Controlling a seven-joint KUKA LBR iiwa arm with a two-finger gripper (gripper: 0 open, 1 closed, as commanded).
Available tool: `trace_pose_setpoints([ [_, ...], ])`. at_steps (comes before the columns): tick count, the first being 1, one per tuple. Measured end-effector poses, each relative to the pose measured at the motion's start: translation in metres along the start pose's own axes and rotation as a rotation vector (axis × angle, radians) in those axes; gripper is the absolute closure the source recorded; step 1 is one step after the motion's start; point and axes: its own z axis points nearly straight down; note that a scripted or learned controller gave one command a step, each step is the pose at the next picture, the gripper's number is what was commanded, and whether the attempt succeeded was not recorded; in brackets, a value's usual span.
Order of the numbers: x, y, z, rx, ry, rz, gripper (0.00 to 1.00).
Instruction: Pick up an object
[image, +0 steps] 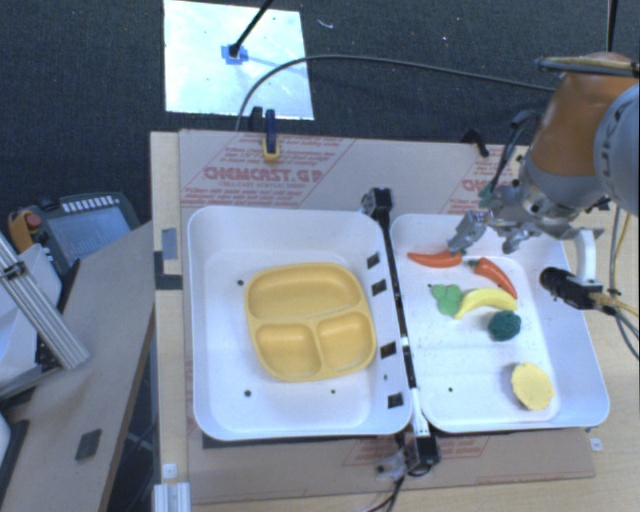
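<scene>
The right bin (570, 395) holds several toy foods. An orange-red pepper (435, 259) lies near its back left, a second red pepper (496, 276) just right of it. A yellow banana (486, 300) lies beside a small green piece (447, 297), with a dark green broccoli (505, 325) below them. A round yellow piece (531, 386) sits near the front. My gripper (490, 238) hovers over the bin's back edge, just above the two peppers. Its fingers (464, 237) stand spread and open, with nothing between them.
The left bin (215, 400) carries a yellow divided tray (305, 320). A black ridge with clips (393, 320) separates the bins. The arm's orange band (580, 110) and a black cable fitting (565, 285) hang over the right bin's back right corner.
</scene>
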Motion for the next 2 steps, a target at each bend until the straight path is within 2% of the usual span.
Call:
trace_pose_setpoints([
  [1, 0.000, 0.002, -0.005, -0.010, -0.001, -0.002, 0.00],
  [2, 0.010, -0.002, 0.045, -0.006, 0.000, -0.004, 0.00],
])
